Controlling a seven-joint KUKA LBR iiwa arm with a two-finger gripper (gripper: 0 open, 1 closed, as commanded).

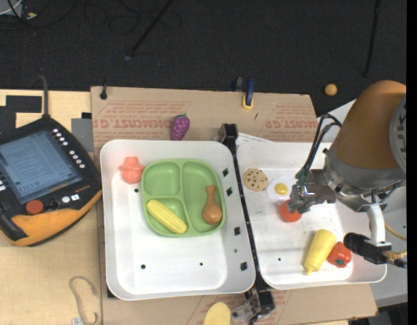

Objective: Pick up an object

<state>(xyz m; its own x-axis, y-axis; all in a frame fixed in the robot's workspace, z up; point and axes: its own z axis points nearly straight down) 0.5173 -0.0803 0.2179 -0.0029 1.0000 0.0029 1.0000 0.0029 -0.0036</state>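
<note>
My gripper (300,196) hangs low in the right bin (276,276), directly over a red tomato-like toy (289,213) that peeks out beneath it on the left. Whether it touches the toy I cannot tell. A small yellow piece (281,189) and a cookie (254,179) lie just left of the gripper. Toward the bin's front right lie a yellow bottle (319,250) and a red pepper (340,255). The arm's orange band (371,127) rises at the right and hides the bin's far right corner.
The left bin (168,276) holds a green divided plate (161,181) with a corn cob (166,217) and a drumstick (211,206), plus a pink toy (130,170). Purple grapes (179,126) lie behind it. A teach pendant (36,175) sits at left, a yellow lemon (217,313) in front.
</note>
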